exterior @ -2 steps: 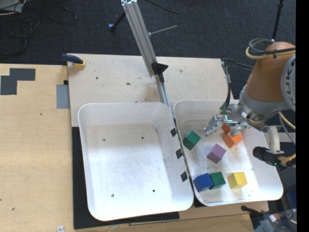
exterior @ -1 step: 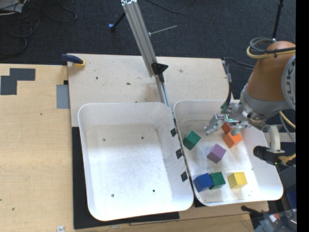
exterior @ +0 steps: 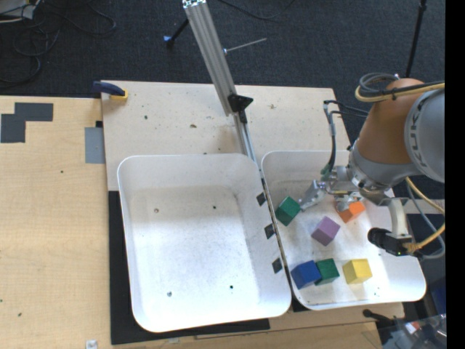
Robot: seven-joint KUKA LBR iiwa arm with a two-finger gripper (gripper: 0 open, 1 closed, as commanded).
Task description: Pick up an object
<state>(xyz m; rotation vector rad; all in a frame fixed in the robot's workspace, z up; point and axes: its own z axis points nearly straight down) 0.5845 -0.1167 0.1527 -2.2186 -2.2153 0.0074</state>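
My gripper (exterior: 330, 191) hangs low over the upper middle of the right bin (exterior: 407, 286), under the grey arm with its orange band (exterior: 385, 133). A green cube (exterior: 288, 210) lies just to its left. An orange cube (exterior: 352, 209) sits close beside it on the lower right, partly covered by the wrist. A purple cube (exterior: 325, 230) rests a little in front of the gripper. Along the bin's front stand a blue cube (exterior: 306, 273), a smaller dark green cube (exterior: 328, 270) touching it, and a yellow cube (exterior: 357, 270). I see nothing lifted off the bin floor.
The left bin (exterior: 145, 195) adjoins the right one along a shared rim with black clips (exterior: 267, 230). A slanted metal pole (exterior: 214, 53) rises behind the bins. Cables (exterior: 414, 242) hang at the arm's right side.
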